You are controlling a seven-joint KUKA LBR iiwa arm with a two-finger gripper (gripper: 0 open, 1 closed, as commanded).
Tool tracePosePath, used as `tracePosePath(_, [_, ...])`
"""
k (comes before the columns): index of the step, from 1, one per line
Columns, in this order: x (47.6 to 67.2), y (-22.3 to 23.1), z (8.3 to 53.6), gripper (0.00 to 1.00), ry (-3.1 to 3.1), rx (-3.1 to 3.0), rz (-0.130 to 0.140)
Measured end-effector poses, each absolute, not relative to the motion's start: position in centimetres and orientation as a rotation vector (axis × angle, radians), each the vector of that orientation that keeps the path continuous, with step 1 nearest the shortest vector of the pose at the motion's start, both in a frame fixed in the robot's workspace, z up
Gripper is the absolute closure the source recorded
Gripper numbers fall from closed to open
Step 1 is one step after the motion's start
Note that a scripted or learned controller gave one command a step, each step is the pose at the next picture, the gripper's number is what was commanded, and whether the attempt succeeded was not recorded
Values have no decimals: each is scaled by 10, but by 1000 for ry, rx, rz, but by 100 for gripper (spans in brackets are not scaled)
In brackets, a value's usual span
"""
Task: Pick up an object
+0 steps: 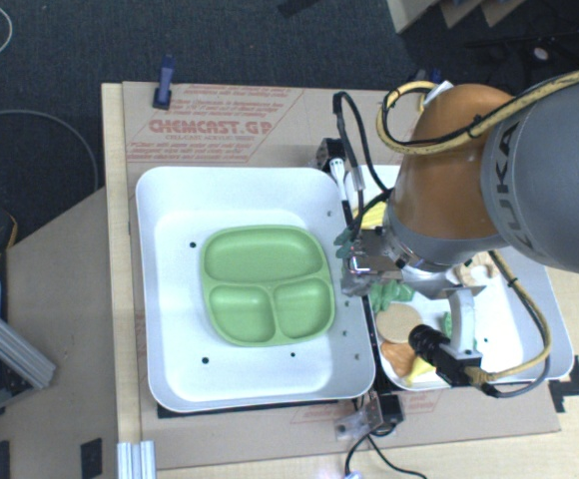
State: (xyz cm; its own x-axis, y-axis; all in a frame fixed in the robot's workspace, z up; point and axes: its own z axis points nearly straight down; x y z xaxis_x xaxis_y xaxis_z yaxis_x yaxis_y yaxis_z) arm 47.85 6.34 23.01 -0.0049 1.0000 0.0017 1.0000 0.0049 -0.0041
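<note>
The bench [220, 128] is a brown board that fills the middle of the view, with printed red lettering along its far edge and a small blue clip [164, 83] at its far left corner. Dark carpet lies beyond its far and left edges.

The grey arm [554, 183] with its orange band [449, 168] comes in from the right and hangs over the right bin [539, 312], covering most of it; open room there is tight, limited to a strip along the bin's right and near edges. Black and yellow cables loop round the wrist and trail toward the near right corner.

The left bin [165, 267] sits wide open, with bare white floor on all sides of a green divided tray [267, 284], which lies flat near the bin's centre, one long compartment on the far side and two smaller ones on the near side. All three compartments look bare.

The gripper [364, 267] is low at the seam between the two bins, at the right bin's left edge. Whether it is spread or closed, and whether it has anything, I cannot tell.

In the right bin's near left corner lies a cluster of small objects [401, 335]: a tan round piece, something yellow, something green, partly hidden by the arm and too jumbled to identify.
</note>
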Motion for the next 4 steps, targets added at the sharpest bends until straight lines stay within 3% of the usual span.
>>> tracePosePath(1, [481, 13, 380, 100, -2228, -2234, -22])
tracePosePath(2, [478, 41, 302, 100, -2219, -2215, 10])
tracePosePath(3, [478, 23, 251, 100, -2215, -2221, 9])
tracePosePath(4, [508, 46, 274, 100, -2227, -2220, -5])
